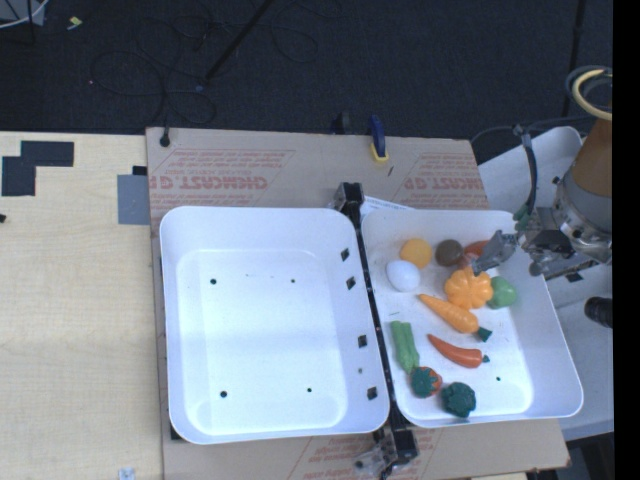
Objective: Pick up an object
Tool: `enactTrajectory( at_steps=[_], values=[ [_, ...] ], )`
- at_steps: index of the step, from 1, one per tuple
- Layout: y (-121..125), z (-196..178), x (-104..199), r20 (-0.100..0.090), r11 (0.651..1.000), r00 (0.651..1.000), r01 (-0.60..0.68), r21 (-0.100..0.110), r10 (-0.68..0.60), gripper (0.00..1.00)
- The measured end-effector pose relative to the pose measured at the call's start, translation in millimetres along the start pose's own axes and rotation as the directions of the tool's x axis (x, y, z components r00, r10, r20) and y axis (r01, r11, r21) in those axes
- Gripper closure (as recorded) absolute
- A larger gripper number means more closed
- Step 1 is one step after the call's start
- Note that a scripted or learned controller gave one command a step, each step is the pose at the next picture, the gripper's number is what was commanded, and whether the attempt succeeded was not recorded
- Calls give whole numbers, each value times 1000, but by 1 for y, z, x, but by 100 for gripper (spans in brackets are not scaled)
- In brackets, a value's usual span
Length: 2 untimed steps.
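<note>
Camera view, nearest first: well below the end effector (497, 251) in the right white plastic bin (560, 388) lie a dark green broccoli toy (459, 399), a red-and-green strawberry toy (426, 381), a red chilli toy (455, 350) and a green pod toy (404, 345). Closer under it lie an orange carrot toy (449, 313) and an orange bell pepper toy (468, 288) beside a light green round toy (502, 292). Left of it sit a white egg toy (403, 275), a yellow round toy (416, 253) and a brown round toy (449, 252); its fingers stand apart, gripping nothing.
</note>
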<state>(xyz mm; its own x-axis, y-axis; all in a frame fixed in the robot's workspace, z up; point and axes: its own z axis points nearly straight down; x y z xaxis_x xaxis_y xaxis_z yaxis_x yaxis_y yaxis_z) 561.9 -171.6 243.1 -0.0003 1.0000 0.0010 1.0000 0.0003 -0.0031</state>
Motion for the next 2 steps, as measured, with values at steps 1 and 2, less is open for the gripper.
enactTrajectory(
  at_steps=[1,2],
  values=[
    [26,126,52,-4,1000,1000,4,7,-4,0],
    [73,155,84,1,1000,1000,2,-3,-2,0]
  ],
)
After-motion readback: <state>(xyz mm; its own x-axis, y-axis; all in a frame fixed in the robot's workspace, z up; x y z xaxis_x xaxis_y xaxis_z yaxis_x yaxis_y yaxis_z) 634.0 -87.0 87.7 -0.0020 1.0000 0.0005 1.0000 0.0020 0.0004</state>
